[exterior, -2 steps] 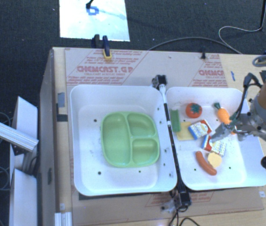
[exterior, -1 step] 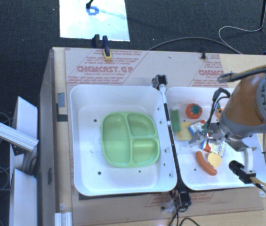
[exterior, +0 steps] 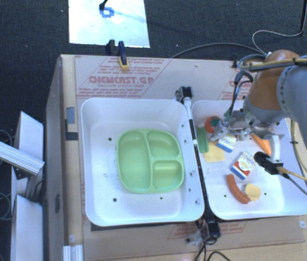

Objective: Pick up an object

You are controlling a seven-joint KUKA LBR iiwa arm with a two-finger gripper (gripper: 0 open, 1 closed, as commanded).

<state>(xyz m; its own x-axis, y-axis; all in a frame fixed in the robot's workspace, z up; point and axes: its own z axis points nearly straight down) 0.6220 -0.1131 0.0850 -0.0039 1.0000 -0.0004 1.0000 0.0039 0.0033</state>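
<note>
Looking into the right bin (exterior: 294, 200), I saw a sausage (exterior: 237, 189), a small carton (exterior: 242, 166), a yellow slice (exterior: 214, 154) and a red ball (exterior: 213, 124). My gripper (exterior: 233, 127) hung just beside the ball; I could not tell its state. The left bin (exterior: 96, 162) held a green plate (exterior: 149, 160).

The arm (exterior: 300, 86) enters from the right, grey, with its orange band (exterior: 267, 86) just above the wrist. It bends downward and leftward from that band, so the wrist hangs low and the gripper (exterior: 230, 128) sits at its lower left end. Cables loop off the wrist above the gripper and trail to its right. The gripper's metal parts are a blurred cluster, too indistinct to judge how they are set.
</note>
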